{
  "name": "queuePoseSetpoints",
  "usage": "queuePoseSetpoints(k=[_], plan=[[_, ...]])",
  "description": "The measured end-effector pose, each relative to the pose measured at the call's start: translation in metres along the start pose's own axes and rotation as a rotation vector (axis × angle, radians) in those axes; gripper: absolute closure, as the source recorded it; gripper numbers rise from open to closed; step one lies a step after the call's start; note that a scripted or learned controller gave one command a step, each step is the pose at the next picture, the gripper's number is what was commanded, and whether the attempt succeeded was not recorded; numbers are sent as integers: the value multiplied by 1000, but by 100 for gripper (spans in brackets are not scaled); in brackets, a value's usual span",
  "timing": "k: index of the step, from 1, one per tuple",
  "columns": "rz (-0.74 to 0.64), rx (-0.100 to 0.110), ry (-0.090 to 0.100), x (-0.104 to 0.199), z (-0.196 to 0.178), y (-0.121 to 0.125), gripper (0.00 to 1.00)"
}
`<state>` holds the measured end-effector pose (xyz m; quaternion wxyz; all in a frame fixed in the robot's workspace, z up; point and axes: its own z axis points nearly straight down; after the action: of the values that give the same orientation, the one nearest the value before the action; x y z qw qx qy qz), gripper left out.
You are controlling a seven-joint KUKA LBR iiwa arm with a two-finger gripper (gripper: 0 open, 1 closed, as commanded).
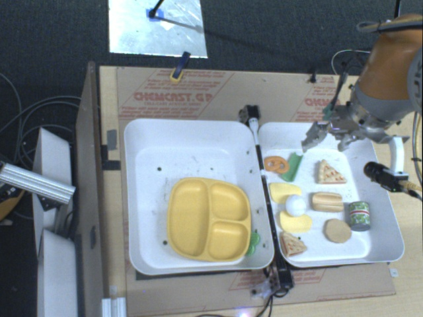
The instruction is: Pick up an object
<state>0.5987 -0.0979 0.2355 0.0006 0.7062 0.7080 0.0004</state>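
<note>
We see the grey arm (390,71) reaching over the far right corner of the right bin (386,243), its gripper (328,136) hanging above the bin's far edge with fingers spread apart and nothing between them. In the left bin (149,150), a yellow divided tray (208,218) fills the near half. The right bin carries the toy food: a hot dog (327,201) at centre, a pizza slice (329,174) nearer the gripper, a pretzel (275,164) by the left edge, a small can (359,216) towards the right edge, a white egg (295,205) beside the hot dog
</note>
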Motion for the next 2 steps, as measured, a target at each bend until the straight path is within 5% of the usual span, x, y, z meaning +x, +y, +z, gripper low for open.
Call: queuePoseSetpoints(k=[2], plan=[[2,4,1,-1,154,10,0]])
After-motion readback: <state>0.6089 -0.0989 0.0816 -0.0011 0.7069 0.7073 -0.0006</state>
